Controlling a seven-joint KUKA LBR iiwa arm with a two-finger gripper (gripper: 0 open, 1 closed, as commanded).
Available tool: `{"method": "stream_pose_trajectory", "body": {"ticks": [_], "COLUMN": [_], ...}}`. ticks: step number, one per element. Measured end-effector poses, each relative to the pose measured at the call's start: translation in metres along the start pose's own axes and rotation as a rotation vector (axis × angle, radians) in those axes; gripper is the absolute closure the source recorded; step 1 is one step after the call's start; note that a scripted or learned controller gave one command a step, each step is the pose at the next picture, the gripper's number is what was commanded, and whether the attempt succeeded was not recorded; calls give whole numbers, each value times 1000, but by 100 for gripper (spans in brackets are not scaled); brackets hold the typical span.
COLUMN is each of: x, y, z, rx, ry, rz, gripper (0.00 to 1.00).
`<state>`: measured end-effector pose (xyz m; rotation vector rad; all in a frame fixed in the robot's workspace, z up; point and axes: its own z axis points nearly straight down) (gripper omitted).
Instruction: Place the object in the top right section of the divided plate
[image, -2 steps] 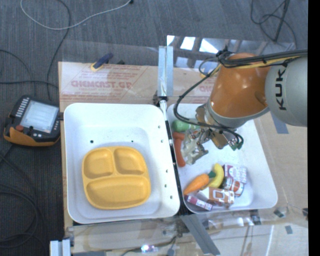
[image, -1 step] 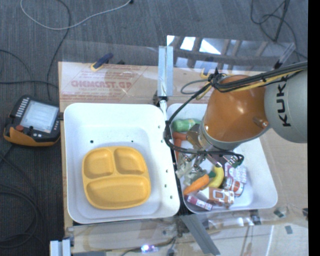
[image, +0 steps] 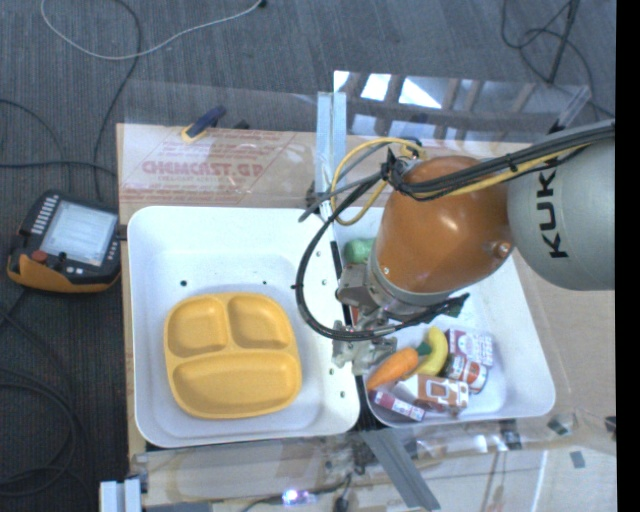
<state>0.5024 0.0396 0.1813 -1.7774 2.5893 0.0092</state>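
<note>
Arm: grey KUKA casing with a glossy orange dome (image: 445, 235) over the right bin; yellow and black cables loop off its top at 11 o'clock.
End effector (image: 365, 350): metal assembly below the dome, low over the right bin's left edge; grip state cannot be told, the parts are too cluttered to read.
Divided plate (image: 232, 352): yellow, smooth moulded plastic, rounded corners, three sections; lies in the left bin's lower half.
Left bin (image: 215, 245): shallow, white, matte, rounded rim.
Right bin (image: 530, 385): same make, touching the left bin's side.
Carrot (image: 393, 367): orange, tapered, plastic-looking; at 5 o'clock from the end effector, just beside it, lying in the right bin.
Banana (image: 435, 352): yellow, curved, touching the carrot's upper end.
Packets (image: 462, 372): red and white, glossy, at 3 o'clock from the carrot.
Green item (image: 357, 250): rounded, partly hidden by the dome.
Pendant (image: 65, 243): orange and black, on the carpet at 9 o'clock from the worktop.
</note>
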Motion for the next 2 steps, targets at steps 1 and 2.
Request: {"method": "stream_pose_trajectory", "body": {"ticks": [1, 2], "x": [8, -58], "y": [17, 43], "z": [0, 18], "rx": [-3, -6], "ry": [0, 1], "rz": [-517, -676], "gripper": [100, 100]}}
